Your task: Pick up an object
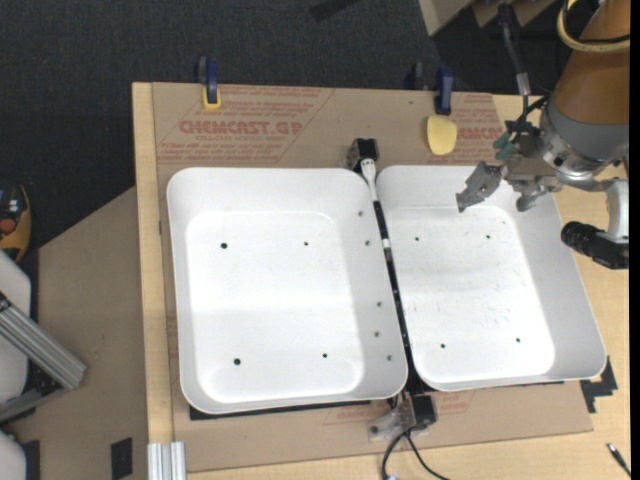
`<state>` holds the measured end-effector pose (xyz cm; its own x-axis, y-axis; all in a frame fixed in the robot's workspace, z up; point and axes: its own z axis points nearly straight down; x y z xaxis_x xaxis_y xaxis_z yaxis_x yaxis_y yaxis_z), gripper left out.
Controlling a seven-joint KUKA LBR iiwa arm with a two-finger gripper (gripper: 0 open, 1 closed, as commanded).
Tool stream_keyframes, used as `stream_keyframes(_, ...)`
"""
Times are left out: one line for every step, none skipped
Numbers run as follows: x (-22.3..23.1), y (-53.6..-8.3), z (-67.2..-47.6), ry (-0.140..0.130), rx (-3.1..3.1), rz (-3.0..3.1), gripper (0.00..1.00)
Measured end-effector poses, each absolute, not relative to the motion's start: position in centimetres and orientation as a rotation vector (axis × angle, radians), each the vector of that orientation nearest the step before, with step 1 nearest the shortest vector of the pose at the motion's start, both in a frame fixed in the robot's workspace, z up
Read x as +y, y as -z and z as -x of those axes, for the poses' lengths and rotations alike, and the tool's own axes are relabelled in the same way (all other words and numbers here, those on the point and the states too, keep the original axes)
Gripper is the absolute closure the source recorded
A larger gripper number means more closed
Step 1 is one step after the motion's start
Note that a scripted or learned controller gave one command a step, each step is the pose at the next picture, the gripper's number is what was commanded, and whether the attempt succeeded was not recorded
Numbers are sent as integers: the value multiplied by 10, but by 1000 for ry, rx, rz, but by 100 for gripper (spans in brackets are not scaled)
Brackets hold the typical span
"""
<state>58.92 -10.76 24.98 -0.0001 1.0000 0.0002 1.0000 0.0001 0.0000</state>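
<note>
Under the claw [502, 194], its two fingers spread wide around nothing, sits the right bin [560, 363], with one more bin [190, 298] to its left. Beyond the claw and to its left, one yellow lump [441, 134] lies on the board [300, 118], just beside one of two blue clamps [444, 88].

Smooth, slightly glossy white plastic on 2 bins [275, 193]. Under them, matt brown cardboard-like board [300, 123]. Around board, dark rough carpet-like floor [80, 28]. Grey metal gripper [497, 190].

Small pale-yellow rounded object [441, 134] on brown board [300, 118], just beyond right bin [480, 373]
</note>
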Motion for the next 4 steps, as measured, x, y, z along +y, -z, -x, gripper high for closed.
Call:
stream_keyframes(-108,-261,-590,3,-2224,2222,100)
stream_keyframes(-94,-372,-618,15,-2235,2227,100)
stream_keyframes(-55,-285,-619,-7,-2220,2211,100)
stream_keyframes(-143,-333,-621,2,-2220,2236,100)
